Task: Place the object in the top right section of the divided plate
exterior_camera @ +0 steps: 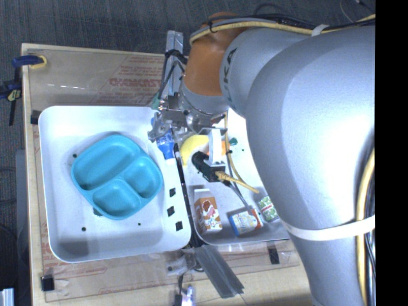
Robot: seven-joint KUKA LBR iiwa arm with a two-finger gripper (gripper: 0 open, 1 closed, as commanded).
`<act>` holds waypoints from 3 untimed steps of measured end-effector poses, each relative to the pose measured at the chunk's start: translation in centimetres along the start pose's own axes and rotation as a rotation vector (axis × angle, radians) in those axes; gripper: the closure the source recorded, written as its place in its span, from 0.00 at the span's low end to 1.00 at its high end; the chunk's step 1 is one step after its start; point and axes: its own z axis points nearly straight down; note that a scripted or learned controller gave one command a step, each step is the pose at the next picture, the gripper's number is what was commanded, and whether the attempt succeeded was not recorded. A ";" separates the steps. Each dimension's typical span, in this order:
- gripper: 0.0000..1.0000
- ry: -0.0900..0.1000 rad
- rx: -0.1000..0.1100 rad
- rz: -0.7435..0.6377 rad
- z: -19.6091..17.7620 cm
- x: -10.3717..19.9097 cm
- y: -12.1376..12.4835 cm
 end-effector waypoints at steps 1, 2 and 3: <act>1.00 -0.001 0.002 0.070 0.0 7.7 -9.5; 1.00 -0.001 0.002 0.206 0.1 6.4 -13.5; 1.00 -0.001 0.000 0.119 -2.5 10.5 -9.8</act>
